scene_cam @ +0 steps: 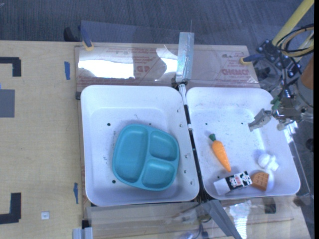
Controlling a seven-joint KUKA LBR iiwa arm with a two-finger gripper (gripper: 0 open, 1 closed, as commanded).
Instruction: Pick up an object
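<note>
In the right bin (219, 101) lie an orange toy carrot (220, 152), a small white lumpy object (266, 160), a white carton with black marks (233, 182) and a brown waffle-like piece (260, 179). My gripper (273, 122) hangs over the right bin's right side, above and beyond the white object. Its two fingers stand apart, open, with nothing between them. The carrot lies to the gripper's lower left, well apart from it.
The left bin (99, 108) holds a teal divided plate (145, 156). A clear plastic sheet and a metal bracket (185, 54) stand behind the bins. Cables and the arm's wrist (289, 59) crowd the upper right.
</note>
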